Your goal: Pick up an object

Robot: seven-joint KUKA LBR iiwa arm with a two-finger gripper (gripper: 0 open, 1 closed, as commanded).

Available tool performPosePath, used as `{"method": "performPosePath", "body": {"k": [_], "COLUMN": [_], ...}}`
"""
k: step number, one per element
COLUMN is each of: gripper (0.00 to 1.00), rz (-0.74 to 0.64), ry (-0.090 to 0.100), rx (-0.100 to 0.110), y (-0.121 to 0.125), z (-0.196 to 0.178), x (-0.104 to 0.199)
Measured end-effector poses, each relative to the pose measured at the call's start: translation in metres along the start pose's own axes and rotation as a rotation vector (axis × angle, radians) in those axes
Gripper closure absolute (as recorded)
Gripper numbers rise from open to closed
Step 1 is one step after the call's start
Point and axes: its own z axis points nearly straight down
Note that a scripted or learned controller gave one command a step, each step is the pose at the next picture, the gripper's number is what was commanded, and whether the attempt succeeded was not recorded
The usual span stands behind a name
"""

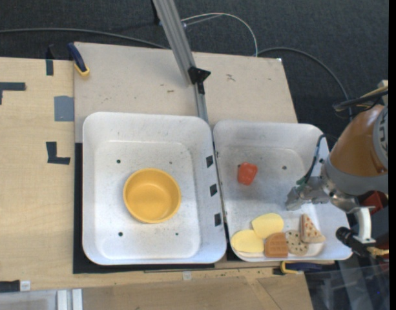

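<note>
we see even, diffuse illumination across the whole scene, with no single strong source apparent. the two white bins read bright but keep their surface speckle, so they are not blown out. shadows are soft and short: a faint one lies under the yellow bowl along its lower edge, and a small one sits beside the red object. the dark floor at the top holds little detail. sharpness is moderate throughout; small items at the lower right show blurred edges and blocky compression. the arm at the right looks slightly soft. we note no obvious glare and no marked bending of straight lines near the borders.
</note>
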Motion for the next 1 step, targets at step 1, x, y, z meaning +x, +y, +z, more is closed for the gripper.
{"method": "performPosePath", "body": {"k": [1], "gripper": [1.00], "rz": [0.000], "ry": [-0.002], "rx": [-0.006], "y": [0.0069], "z": [-0.0613], "x": [-0.0006]}}
